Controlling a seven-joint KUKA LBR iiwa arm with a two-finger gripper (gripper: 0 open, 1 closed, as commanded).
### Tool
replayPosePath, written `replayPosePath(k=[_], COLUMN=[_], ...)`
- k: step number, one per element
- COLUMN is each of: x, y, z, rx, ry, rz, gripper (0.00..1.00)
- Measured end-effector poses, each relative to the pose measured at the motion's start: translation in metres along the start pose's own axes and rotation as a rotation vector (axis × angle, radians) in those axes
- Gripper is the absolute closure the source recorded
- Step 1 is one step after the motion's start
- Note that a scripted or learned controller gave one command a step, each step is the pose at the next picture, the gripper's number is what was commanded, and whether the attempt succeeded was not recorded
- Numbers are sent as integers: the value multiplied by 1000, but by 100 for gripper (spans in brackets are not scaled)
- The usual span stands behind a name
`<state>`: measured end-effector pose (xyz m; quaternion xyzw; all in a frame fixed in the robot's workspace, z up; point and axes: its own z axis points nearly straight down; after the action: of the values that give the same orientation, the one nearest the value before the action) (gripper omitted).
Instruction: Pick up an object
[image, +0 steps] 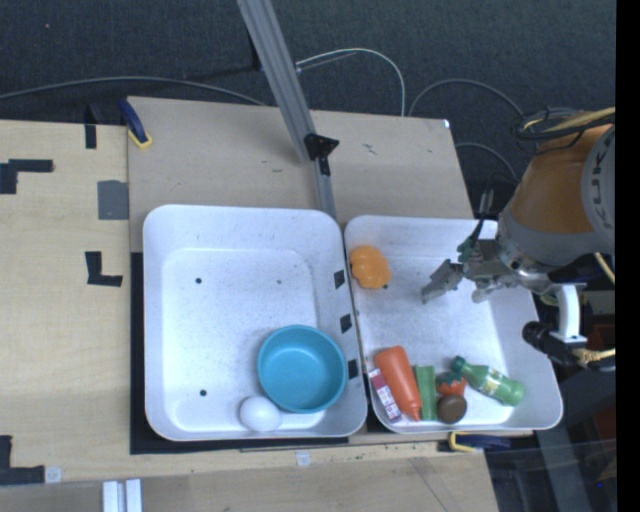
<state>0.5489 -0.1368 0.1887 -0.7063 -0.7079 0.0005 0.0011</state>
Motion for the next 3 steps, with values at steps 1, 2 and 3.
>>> replayPosePath(k=[1,2,3], x=[0,5,5], y=[0,-1,-2], z=[0,44,98], rx=[0,5,5], ry=[0,0,0], rz=[0,1,1], gripper=[0,0,0])
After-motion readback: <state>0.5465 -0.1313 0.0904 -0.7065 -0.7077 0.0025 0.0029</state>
